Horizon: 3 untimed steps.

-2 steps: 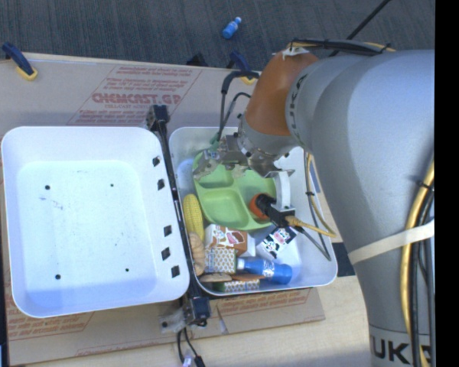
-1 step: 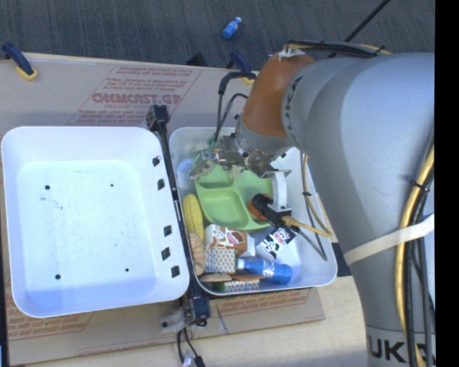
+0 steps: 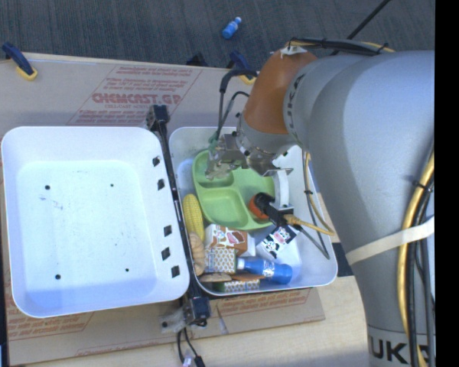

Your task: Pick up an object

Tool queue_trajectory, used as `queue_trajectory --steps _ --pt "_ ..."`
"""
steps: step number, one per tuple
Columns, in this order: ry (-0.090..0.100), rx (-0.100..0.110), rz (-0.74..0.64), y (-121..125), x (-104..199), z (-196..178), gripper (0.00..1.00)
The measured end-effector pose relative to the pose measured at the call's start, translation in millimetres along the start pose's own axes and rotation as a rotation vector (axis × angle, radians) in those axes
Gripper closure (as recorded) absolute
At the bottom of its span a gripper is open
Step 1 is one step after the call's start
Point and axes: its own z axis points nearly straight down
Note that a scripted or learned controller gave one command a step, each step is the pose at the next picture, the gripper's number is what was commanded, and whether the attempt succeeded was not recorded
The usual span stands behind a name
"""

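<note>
The right bin (image 3: 320, 270) holds a green divided tray (image 3: 233, 205), a yellow corn cob (image 3: 192, 214), a small printed carton (image 3: 226, 239), a blue bottle (image 3: 266, 269) and a black-and-white cow-patterned item (image 3: 277, 240). A small orange thing (image 3: 257, 200) rests at the green tray's right edge. My gripper (image 3: 217, 164) hangs low over the far compartment of the green tray, at or near its surface. The grey arm with its orange band covers the right side of that bin.
The left white bin (image 3: 15, 205) stands beside the right one, with a black divider bar (image 3: 168, 197) between them. Both rest on cardboard (image 3: 130, 94). Blue clamps (image 3: 20, 61) grip the bench's far edge, and a blue object (image 3: 230, 27) lies on the floor beyond.
</note>
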Motion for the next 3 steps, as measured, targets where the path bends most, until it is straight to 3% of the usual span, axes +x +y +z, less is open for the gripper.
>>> queue_trajectory --steps 1,2,3 --pt "-0.001 -0.003 0.000 0.8 -0.4 -1.6 0.00" --pt "0.003 -0.017 0.002 -4.5 -2.1 6.4 0.00" --pt "-0.001 -0.013 0.003 -3.0 -0.1 6.8 0.00"
